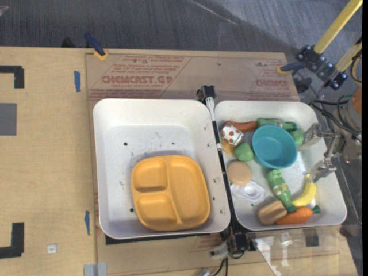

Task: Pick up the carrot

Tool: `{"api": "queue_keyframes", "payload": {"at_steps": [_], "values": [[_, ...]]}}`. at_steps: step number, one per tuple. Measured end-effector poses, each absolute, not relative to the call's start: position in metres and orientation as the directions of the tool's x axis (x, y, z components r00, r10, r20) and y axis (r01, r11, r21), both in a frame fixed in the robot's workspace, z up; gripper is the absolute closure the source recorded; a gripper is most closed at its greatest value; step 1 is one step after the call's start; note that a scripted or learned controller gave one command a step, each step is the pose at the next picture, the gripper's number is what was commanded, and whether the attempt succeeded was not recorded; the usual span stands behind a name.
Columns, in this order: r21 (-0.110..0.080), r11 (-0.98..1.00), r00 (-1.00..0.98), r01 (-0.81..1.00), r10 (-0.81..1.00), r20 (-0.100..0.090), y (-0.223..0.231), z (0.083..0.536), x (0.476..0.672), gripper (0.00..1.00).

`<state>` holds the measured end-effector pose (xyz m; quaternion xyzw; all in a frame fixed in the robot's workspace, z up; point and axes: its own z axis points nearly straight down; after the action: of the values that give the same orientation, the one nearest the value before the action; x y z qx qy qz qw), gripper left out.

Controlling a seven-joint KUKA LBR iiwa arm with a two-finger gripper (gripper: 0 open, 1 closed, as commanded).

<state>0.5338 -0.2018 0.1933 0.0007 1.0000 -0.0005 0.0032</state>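
Reaching for the carrot means dropping the empty, open pincer nearer, clear of the banana.

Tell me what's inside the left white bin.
The left white bin holds one yellow-orange plastic tray with three compartments, lying toward its near right corner. The bin floor under the tray is covered, so nothing beneath it can be judged.
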Motion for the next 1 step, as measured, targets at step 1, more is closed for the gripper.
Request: {"api": "queue_keyframes", "payload": {"at_steps": [1], "values": [[-0.013,1.0,-1.0,-0.01,-0.01,-0.027,-0.2272,0.3479,0.482,0.0]]}}
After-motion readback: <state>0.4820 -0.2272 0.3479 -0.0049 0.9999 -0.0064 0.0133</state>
